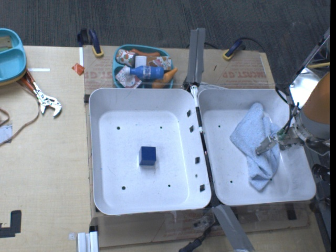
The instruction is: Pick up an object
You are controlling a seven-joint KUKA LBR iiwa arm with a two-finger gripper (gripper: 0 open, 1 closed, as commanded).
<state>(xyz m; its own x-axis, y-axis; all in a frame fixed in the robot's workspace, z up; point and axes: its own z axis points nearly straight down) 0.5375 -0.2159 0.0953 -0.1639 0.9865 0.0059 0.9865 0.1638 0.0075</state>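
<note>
Camera view: tool (266, 146) low in right bin (294, 193), on pale blue cloth (254, 140); can't tell if it's wide or narrow; blue cube (148, 155) sits in left bin (105, 140), well apart. Risk: cloth is limp, may slip out or snag on bin wall.

there is one camera, fixed high above the tabletop (42, 167) and looking down at a slant. the far edge of the tabletop lies near the top of the frame, with dark floor (157, 9) beyond it. the left bin (97, 140) sits about in the middle and the right bin (294, 188) reaches toward the right side. the camera stands far enough to take in both bins whole. the arm (317, 106) comes in from the right edge.
</note>
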